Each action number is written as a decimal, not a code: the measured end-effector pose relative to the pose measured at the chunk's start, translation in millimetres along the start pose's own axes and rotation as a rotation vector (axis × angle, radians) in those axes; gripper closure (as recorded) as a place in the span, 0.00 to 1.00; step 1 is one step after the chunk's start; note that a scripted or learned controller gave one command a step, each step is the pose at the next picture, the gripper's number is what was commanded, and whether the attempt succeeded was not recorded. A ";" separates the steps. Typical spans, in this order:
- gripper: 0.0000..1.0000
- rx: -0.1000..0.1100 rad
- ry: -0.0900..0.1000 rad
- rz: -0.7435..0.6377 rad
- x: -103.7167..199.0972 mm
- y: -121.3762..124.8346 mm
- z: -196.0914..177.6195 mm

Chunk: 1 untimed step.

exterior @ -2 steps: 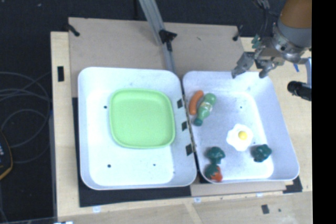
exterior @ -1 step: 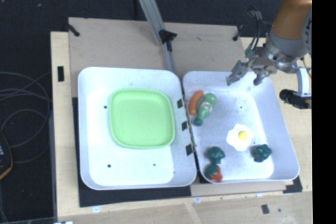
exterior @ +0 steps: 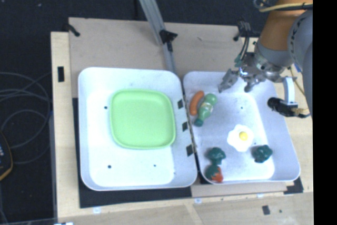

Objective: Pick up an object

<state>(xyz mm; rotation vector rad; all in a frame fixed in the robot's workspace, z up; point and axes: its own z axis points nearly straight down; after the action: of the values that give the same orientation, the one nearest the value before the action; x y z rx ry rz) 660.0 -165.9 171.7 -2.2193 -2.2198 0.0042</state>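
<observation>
The right bin [exterior: 274, 129] holds several toy foods. An orange carrot-like piece [exterior: 196, 102] and a green bottle-shaped piece [exterior: 204, 109] lie together by the bin's left wall. A fried egg [exterior: 240, 137] lies right of centre, with a dark green piece [exterior: 261, 153] beside it. Another dark green piece [exterior: 215, 154] and a red-and-green piece [exterior: 214, 173] sit at the bin's near edge. My gripper [exterior: 238, 83] hangs over the bin's far side, fingers spread apart with nothing between them. It is well clear of every object.
A light green plate [exterior: 142, 118] lies in the left bin [exterior: 95, 129]. A grey slanted pole [exterior: 150, 8] stands behind the bins. The arm's orange band [exterior: 281, 18] is at the upper right. A black fitting [exterior: 281, 106] juts over the right bin's right rim.
</observation>
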 end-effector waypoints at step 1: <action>0.00 -0.005 -0.001 0.002 -1.6 -9.4 47.6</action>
<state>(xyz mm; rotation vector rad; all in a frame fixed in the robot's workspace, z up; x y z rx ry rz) 650.4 -167.5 124.1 -2.2244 -2.2215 -0.0003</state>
